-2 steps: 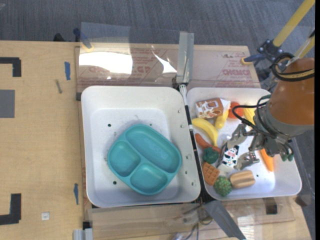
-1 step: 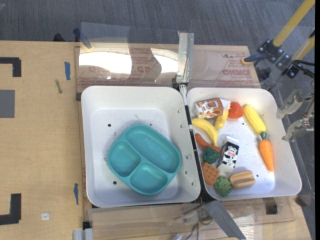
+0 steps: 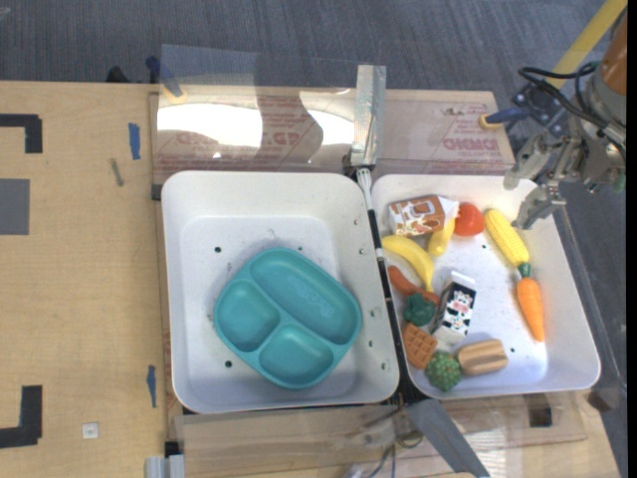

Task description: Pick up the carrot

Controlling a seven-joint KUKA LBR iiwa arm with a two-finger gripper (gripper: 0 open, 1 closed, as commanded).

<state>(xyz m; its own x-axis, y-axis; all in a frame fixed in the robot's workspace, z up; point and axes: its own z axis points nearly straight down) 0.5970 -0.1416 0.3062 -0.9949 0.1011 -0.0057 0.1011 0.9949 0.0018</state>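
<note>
Your carrot (image 3: 531, 308) lay at the right bin's (image 3: 582, 361) right side, just below the corn (image 3: 506, 237). The pincer (image 3: 534, 195) hung above the bin's upper right corner, well apart; its spread you could not tell.

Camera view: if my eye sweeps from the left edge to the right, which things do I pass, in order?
Wooden bench → left white bin → teal divided plate → banana → milk carton with a cow on it → carrot → the arm's pincer, above the right bin's far corner.
</note>
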